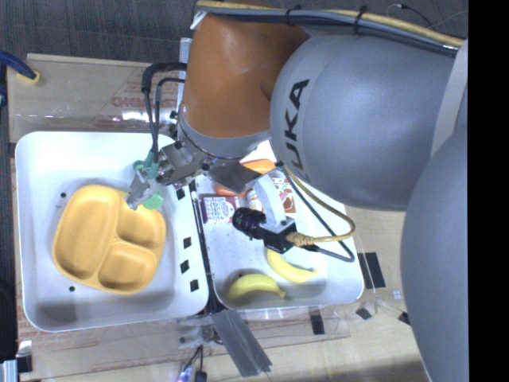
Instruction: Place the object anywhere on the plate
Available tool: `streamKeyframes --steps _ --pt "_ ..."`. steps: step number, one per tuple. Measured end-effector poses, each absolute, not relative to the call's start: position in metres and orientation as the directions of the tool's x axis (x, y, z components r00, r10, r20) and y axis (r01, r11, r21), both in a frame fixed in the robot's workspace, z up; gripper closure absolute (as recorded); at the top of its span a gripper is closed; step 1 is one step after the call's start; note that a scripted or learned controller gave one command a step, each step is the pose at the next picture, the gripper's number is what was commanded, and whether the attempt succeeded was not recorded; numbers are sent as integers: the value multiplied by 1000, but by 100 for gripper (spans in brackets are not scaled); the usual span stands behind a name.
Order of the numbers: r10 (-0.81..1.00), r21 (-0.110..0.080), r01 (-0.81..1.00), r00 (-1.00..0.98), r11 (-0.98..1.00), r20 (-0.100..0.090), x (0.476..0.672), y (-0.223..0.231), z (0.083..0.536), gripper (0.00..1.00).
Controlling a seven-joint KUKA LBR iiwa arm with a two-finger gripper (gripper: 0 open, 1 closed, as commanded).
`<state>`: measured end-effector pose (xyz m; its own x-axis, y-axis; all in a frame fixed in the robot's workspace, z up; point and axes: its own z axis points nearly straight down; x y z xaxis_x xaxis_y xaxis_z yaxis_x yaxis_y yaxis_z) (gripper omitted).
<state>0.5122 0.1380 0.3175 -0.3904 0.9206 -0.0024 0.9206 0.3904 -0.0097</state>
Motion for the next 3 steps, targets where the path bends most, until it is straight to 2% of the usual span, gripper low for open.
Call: streamKeyframes --steps 2,3 --pt "921 -10 921 -390 390 -2 512 138 317 0" --pt "982 -9 982 190 -190 -5 476 165 248 0"
